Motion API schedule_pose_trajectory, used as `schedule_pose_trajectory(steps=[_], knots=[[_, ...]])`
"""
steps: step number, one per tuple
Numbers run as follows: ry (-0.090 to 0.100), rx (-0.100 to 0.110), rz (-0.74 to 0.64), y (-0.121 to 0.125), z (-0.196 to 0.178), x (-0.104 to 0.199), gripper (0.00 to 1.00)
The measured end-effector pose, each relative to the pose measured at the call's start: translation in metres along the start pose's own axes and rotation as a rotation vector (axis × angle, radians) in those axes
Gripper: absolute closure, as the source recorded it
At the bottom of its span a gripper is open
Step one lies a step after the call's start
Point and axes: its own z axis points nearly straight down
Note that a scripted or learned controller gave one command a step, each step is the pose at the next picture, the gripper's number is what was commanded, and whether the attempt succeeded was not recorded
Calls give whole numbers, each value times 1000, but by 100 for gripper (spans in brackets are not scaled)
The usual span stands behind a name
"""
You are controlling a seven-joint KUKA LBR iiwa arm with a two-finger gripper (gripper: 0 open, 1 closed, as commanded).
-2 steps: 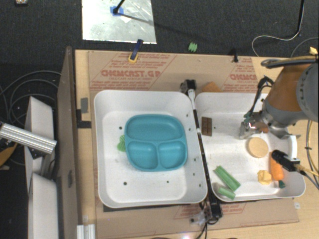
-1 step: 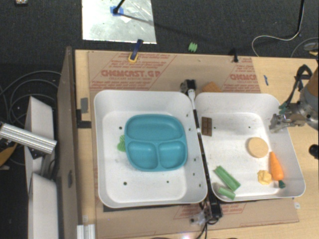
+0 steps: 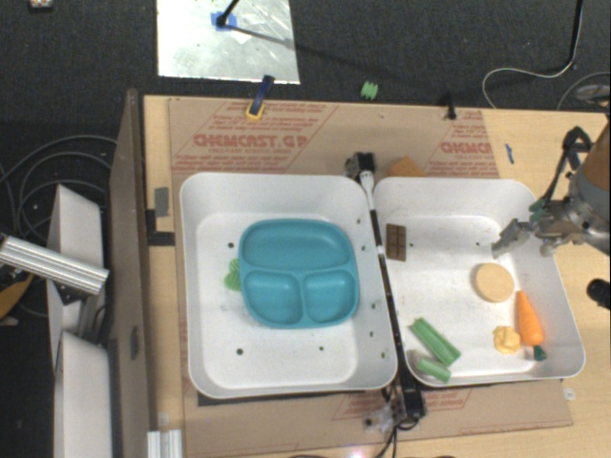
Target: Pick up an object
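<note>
Above the round cookie [image 3: 495, 282], my gripper [image 3: 508, 239] hangs (fingers too unclear to tell whether they're spread); I should center, then descend straight.

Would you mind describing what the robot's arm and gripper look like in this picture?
At the right edge, part of the arm shows as a pale grey rounded body. Below it sits a darker grey metal gripper with slim fingers and greenish fittings near its base. A thin dark cable loops beside the arm.

Two white bins [image 3: 200, 256], one blue tray [image 3: 298, 273], one carrot [image 3: 530, 319], two green pieces [image 3: 434, 340], one round cracker [image 3: 495, 282]
</note>
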Motion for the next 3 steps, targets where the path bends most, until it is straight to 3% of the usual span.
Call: schedule_pose_trajectory(steps=[1, 2, 3], knots=[[1, 3, 1, -8, 108, 8, 0], [0, -2, 0, -6, 92, 7, 100], [0, -8, -11, 48, 22, 74, 100]])
